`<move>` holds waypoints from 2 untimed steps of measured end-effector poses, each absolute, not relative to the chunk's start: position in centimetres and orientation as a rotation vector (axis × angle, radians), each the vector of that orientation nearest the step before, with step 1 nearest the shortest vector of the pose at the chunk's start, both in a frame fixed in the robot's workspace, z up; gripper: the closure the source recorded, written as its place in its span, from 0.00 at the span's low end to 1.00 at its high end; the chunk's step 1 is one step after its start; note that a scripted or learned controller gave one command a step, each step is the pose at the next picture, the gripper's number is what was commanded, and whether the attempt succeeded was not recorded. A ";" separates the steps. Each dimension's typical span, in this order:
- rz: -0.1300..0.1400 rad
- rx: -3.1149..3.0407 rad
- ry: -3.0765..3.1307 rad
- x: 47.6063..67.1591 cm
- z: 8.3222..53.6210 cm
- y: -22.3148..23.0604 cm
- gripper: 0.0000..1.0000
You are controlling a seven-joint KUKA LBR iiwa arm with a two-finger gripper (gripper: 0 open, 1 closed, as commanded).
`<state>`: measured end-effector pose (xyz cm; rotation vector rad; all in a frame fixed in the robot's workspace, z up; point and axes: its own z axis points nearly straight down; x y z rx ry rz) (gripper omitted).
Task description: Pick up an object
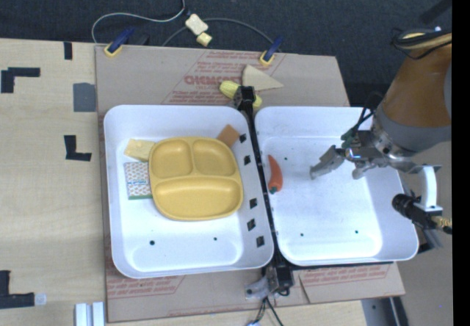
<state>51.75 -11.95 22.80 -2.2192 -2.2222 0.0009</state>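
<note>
Gripper (339,162) hangs over right bin (323,244), fingers apart, nothing btwn them; prob lining up on orange carrot-like piece (274,173) by divider.

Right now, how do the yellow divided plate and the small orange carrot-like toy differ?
The yellow divided plate lies in the left bin; the orange carrot-like toy lies in the right bin, near its left wall. The plate is broad and flat with three compartments; the toy is small and slender. Both lie flat, apart from the gripper.
</note>
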 end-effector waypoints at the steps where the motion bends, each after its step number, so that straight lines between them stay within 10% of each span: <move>1: 0.001 -2.214 -2.227 58.2 18.1 -7.8 0.00; 2: 0.003 -2.222 -2.224 59.8 8.3 -9.6 0.00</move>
